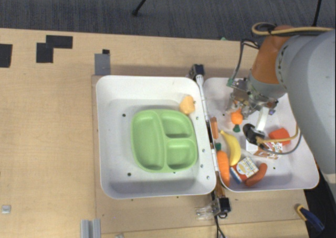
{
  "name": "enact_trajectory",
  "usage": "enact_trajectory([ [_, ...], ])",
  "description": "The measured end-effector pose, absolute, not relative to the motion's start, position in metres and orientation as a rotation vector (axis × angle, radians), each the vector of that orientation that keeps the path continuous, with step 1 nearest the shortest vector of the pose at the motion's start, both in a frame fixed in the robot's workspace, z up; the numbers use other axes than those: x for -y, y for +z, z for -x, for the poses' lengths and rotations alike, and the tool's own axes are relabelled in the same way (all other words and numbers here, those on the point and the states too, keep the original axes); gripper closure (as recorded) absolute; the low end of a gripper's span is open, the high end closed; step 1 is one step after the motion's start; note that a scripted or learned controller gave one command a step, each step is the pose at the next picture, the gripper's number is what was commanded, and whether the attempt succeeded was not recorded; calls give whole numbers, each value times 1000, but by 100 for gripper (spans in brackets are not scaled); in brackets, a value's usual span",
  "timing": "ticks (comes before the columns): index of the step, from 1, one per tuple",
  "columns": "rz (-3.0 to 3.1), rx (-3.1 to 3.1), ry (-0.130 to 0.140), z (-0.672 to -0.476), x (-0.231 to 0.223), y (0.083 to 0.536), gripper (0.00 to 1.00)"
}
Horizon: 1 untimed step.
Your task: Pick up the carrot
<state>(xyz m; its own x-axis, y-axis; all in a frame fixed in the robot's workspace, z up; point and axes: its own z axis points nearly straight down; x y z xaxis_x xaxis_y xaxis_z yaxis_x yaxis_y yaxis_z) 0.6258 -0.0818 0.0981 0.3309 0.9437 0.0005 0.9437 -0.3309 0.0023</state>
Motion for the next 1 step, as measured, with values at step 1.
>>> enact_trajectory([
  [1, -2569, -1803, 5, -663, 55, 201, 100],
])
